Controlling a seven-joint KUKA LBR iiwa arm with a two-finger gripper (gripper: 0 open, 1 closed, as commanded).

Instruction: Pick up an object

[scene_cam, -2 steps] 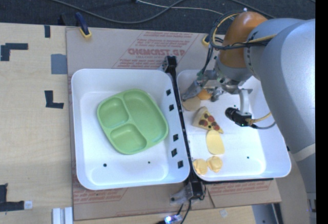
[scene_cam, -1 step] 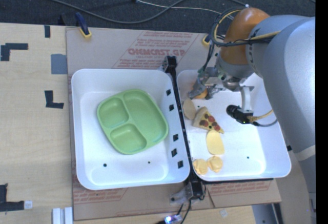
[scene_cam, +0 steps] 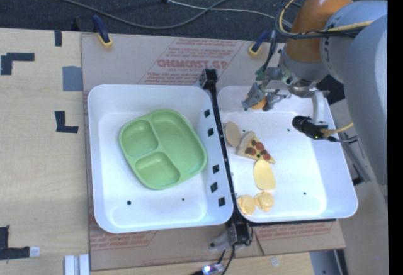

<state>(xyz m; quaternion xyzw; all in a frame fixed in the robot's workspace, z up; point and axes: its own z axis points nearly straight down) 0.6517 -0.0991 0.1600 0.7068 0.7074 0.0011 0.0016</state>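
My gripper [scene_cam: 261,100] hangs over the far left part of the right bin [scene_cam: 315,173]. A small orange-yellow piece [scene_cam: 255,103] shows between its fingers, lifted off the bin floor. Lower in the same bin lie a tan oval piece [scene_cam: 233,134], a pizza slice [scene_cam: 254,148], a yellow oval piece [scene_cam: 264,175] and two small yellow pieces [scene_cam: 247,204] near the front wall. All of these lie to the front-left of the gripper, apart from it.
The left bin [scene_cam: 107,192] holds a green divided plate [scene_cam: 162,148]. A black divider strip [scene_cam: 216,141] runs between the bins. The arm's grey body and orange band [scene_cam: 315,16] fill the upper right. A black fitting [scene_cam: 308,126] sits over the right bin.
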